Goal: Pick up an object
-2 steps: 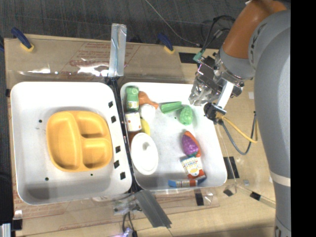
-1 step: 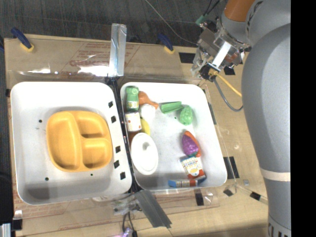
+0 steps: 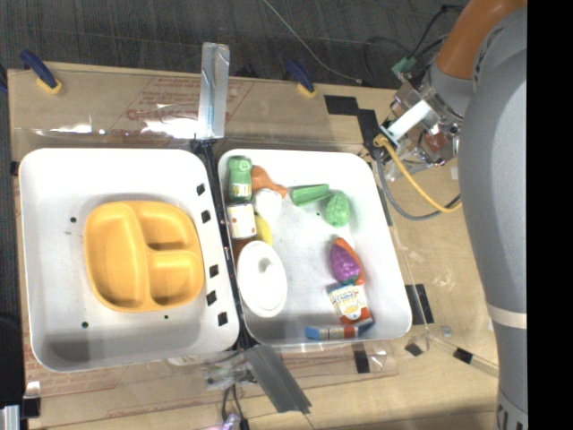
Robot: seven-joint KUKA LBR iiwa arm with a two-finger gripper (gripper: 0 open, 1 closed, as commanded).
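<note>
The right bin point(image 3: 387, 240) holds several small items. A green bottle point(image 3: 239, 177) and a brown bottle point(image 3: 240, 220) lie along its left wall, next to an orange piece point(image 3: 265, 182). A green block point(image 3: 310, 193) and a green round toy point(image 3: 337, 209) lie near the bin's far side. A white lidded cup point(image 3: 262, 276), a purple eggplant point(image 3: 344, 262), a small carton point(image 3: 349, 301) and a marker point(image 3: 336, 331) lie nearer the front. My gripper point(image 3: 416, 137) hangs outside the bin, past its far right corner, above the bench, with nothing seen in it.
The left bin point(image 3: 40, 240) holds a yellow divided plate point(image 3: 143, 253). A yellow cable point(image 3: 421, 195) loops from the wrist over the bench right of the right bin. A metal bracket point(image 3: 213, 88) stands upright behind the wall between the bins.
</note>
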